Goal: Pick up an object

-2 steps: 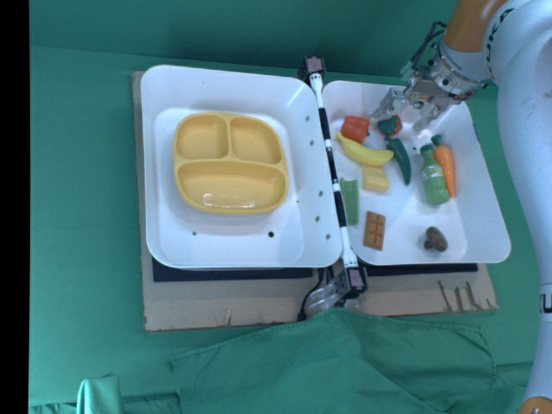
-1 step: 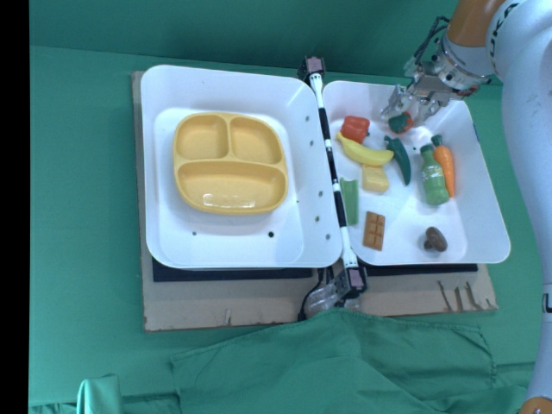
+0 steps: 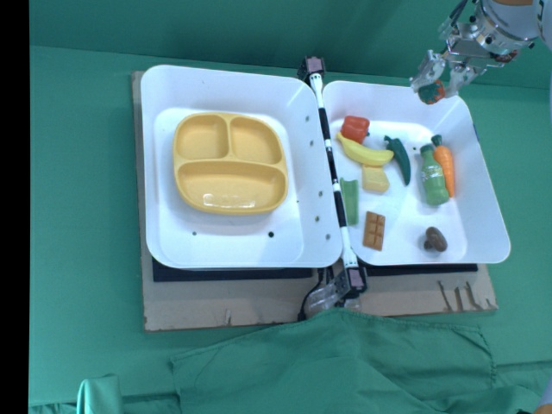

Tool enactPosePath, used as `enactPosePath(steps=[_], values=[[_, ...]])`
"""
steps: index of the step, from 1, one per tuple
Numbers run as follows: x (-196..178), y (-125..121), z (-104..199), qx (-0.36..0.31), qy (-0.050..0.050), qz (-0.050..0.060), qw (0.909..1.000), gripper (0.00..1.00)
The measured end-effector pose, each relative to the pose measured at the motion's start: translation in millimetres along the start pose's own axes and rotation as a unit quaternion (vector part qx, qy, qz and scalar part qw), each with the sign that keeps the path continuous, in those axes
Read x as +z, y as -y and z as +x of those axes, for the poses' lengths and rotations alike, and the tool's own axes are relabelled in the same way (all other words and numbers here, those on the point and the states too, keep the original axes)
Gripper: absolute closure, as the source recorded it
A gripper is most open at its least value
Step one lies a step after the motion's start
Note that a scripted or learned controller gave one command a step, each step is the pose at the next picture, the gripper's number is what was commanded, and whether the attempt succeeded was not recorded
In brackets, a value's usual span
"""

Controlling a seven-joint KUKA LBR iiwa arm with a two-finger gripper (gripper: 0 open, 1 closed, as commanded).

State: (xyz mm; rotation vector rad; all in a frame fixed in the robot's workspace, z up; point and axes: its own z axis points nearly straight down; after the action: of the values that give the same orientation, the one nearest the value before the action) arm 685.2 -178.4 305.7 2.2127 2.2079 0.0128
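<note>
We see the grey arm with its orange band entering from the upper right, its metal two-finger gripper (image 3: 434, 88) raised above the far edge of the right shallow white bin (image 3: 483, 222). Between its fingers sits a small red-orange object with a touch of green (image 3: 432, 94), pinched and lifted clear of the bin floor; we cannot make out what kind of toy it is. Below it, the right bin carries a red toy pepper (image 3: 354, 128) at the far left, touching a yellow plastic banana (image 3: 364, 153), with a pale yellow block (image 3: 375, 179) just beneath the banana. A dark green chilli (image 3: 400, 159) lies beside these, and further right a green toy bottle (image 3: 433, 175) rests against an orange carrot with a green top (image 3: 444, 166). Nearer us we find a light green strip (image 3: 349, 199), a brown chocolate-bar tile (image 3: 373, 230) and a dark brown lump (image 3: 435, 240), each apart from the others. The left white bin (image 3: 164, 231) holds a yellow three-compartment plate (image 3: 229, 163) lying flat. Both bins rest on a brown cardboard sheet (image 3: 216, 309) over green cloth (image 3: 78, 188).
</note>
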Motion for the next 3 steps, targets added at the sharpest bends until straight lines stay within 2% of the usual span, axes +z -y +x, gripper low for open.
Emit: enactPosePath(steps=[1, 2, 3], values=[[-77, -3, -9, 0.000, 0.000, 0.001, 1.0000, 1.00], [-72, -17, -9, 0.000, 0.000, 0.005, 1.0000, 1.00], [-75, -16, -9, 0.000, 0.000, 0.005, 1.0000, 1.00]])
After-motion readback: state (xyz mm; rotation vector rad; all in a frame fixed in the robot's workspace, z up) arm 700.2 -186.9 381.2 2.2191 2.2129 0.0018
